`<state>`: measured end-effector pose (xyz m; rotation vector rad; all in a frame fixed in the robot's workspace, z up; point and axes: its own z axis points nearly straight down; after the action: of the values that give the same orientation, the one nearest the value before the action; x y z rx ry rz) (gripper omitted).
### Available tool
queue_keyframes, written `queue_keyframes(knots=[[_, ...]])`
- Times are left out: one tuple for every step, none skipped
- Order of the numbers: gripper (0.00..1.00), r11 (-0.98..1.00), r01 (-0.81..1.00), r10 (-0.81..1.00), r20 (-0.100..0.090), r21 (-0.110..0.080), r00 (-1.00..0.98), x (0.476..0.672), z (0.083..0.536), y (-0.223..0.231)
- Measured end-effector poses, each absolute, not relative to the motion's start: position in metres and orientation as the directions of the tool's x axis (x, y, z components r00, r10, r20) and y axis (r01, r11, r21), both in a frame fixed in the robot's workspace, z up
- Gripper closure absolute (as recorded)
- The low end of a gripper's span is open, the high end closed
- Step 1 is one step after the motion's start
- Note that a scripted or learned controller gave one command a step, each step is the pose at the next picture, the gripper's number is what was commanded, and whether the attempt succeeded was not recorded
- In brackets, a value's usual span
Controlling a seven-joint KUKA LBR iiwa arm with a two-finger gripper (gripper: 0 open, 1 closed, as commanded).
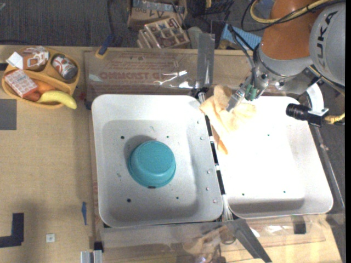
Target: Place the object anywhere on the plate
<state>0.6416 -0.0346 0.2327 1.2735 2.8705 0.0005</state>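
A pale yellow and orange floppy object point(224, 119) lies at the far left corner of the right bin point(274, 169), and its edge overlaps the rim between the two bins. My gripper point(235, 103) comes down from the upper right, with its tip right on the object's upper part. Whether it grips the object is hidden by the angle. The teal round plate point(152, 163) rests in the middle of the left bin point(109, 125), well to the lower left of the gripper.
A yellow tray point(33, 84) with a banana and other toy food sits on the bench at the far left. Behind the bins lies a clear plastic sheet point(142, 73). A metal post point(205, 59) stands upright at the back between the bins.
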Motion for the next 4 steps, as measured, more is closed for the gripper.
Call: queue_keyframes(knots=[[1.00, 0.905, 0.425, 0.425, -0.002, 0.002, -0.905, 0.623, 0.234, 0.016], [1.00, 0.999, 0.042, 0.042, -0.003, 0.002, -0.999, 0.595, 0.231, 0.067], [1.00, 1.000, -0.001, -0.001, -0.002, 0.002, -1.000, 0.570, 0.240, 0.112], [1.00, 1.000, -0.004, -0.004, -0.002, 0.002, -1.000, 0.542, 0.243, 0.148]])
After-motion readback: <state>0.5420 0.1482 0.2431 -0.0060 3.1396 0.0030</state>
